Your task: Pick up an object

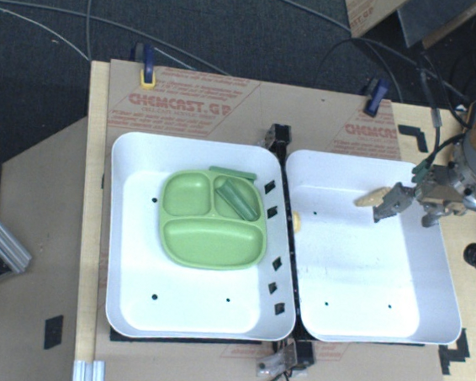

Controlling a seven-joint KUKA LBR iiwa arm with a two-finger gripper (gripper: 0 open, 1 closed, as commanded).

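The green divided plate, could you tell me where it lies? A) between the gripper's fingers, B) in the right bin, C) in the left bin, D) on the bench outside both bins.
C: the green divided plate rests on the left bin's floor.

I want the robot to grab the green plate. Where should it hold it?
Probably by the rim: the green divided plate lies flat in the left bin, so only its raised edge offers a grip. Come straight down on the near edge, which has bare floor beside it.
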